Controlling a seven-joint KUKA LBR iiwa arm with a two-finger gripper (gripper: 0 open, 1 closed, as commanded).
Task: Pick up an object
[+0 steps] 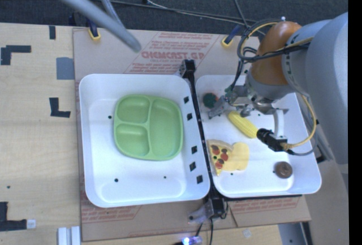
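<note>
- Camera view, nearest edge first: a small brown round piece sits alone near the right bin's front corner, well apart from the arm; it looks small and could slip out of any pinch.
- Just behind it, a pizza-slice toy lies flat against the divider between the bins; being flat and close to the wall, it would likely give the fingers little to bite, and the wall could block one side.
- Mid-bin, a yellow corn cob lies at a slant, just below the claw. It seems the likeliest target, but its rounded body may roll away if the descent lands off-centre.
- How far the claw is open cannot be told, and nothing is seen held in it.
- A dark green object sits just beside the claw near the divider; it could be knocked or caught by mistake.
- Left bin holds a green divided plate, out of harm's way.
- Yellow and black cable loops low over the right bin and might snag.
</note>
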